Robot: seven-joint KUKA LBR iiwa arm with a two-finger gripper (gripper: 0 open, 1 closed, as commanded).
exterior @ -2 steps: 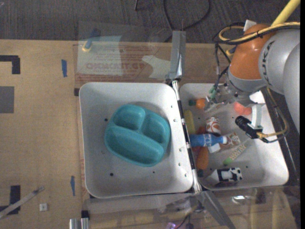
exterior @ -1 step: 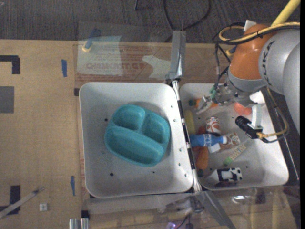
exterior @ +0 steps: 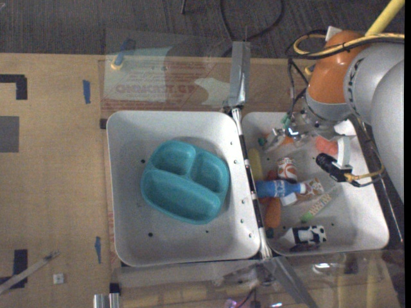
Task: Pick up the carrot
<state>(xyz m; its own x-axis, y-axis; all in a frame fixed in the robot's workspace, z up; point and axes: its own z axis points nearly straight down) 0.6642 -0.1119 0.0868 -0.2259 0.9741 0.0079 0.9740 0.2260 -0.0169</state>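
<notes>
While the arm leans over the right bin, its gripper hangs low near that bin's upper left corner — whether it is spread or closed cannot be told from this angle, nor whether anything sits in it. Against the bin's left wall, toward the lower end, lies the carrot, apart from the gripper. Just above the carrot rests a blue-and-white bottle; to its lower right stands a small toy cow. Beside the right bin, the left bin holds a teal divided plate.
</notes>
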